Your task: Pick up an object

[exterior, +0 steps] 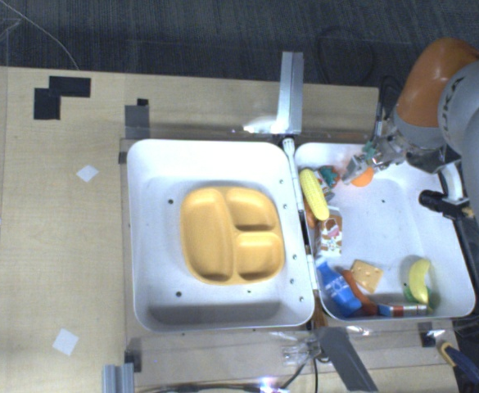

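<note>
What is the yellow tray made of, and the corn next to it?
The yellow tray looks like moulded plastic: smooth, one even colour, rounded compartments with a soft sheen. The corn in the right bin is probably a plastic toy, going by its glossy, uniform yellow, though the view is too coarse to be sure.

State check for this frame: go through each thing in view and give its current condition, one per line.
hand: low over the right bin's far edge, by an orange item; grip unclear.
yellow tray: flat in the left bin.
corn cob: lying along the right bin's left wall.
banana: lying near the right bin's front corner.
blue packet: lying at the front-left.
</note>
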Tool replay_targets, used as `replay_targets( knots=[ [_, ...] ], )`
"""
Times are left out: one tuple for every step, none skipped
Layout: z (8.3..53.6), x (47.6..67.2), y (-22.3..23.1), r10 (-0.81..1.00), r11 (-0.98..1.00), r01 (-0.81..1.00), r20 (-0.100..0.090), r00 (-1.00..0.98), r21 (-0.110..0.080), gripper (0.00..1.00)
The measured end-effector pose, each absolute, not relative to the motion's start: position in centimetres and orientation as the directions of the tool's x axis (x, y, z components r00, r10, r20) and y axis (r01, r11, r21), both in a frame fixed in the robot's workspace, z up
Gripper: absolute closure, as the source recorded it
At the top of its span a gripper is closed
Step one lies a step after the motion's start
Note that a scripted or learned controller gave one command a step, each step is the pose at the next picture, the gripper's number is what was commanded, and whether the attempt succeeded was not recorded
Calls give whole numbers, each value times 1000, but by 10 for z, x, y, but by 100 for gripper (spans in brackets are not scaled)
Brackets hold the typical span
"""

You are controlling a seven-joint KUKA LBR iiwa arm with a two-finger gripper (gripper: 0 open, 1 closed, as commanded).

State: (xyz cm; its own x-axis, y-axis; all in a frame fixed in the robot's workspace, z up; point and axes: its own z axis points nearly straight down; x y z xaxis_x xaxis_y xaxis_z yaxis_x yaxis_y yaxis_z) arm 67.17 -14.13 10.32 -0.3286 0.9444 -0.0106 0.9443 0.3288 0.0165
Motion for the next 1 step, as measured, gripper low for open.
replay_targets(
  knots=[
    [205,665,-80,972,234,972,-4,-234,16,100]
  ],
)
